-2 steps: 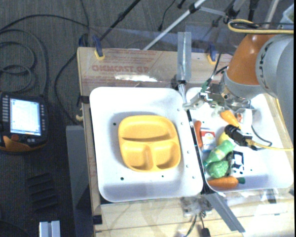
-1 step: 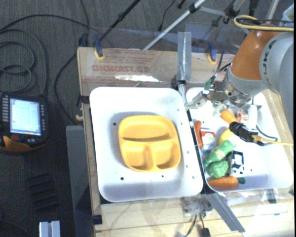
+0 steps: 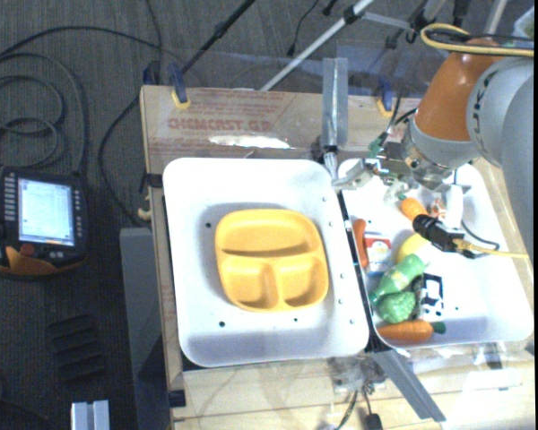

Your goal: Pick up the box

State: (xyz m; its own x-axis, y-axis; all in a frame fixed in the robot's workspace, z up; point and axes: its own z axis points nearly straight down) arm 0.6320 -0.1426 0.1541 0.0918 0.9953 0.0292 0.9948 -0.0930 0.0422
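Box (image 3: 375, 249): small carton, white with red and orange print, lying flat in the right bin (image 3: 511, 316) against its left wall, just beside the divider between the two bins. Weight, by my judgement: light. Walls: thin card, stiff along the edges, likely to dent if pinched hard on a broad face. Surface: probably glossy, so somewhat slippery. Best hold: across the two long edges, jaws coming straight down, with the wall side leaving little room for a finger.

Neighbours in the same bin: green toy vegetable (image 3: 398, 289) touching or nearly touching the box's lower right corner; yellow piece (image 3: 416, 243) just beside it on the right; orange carrot (image 3: 405, 331) near the front rim, apart from the box; small black-and-white item (image 3: 429, 296) among the green pieces, too small to name. Crowding on the right side may foul my approach.

Left bin (image 3: 193, 330): one yellow compartment tray (image 3: 272, 260), well apart from the box.

My gripper (image 3: 423, 195): over the far end of the right bin, above and behind the box, not touching it. State of my jaws: I cannot tell, as wrist and cabling cover them. Nothing seen held.

Counter (image 3: 224, 124): wooden board showing behind both bins.
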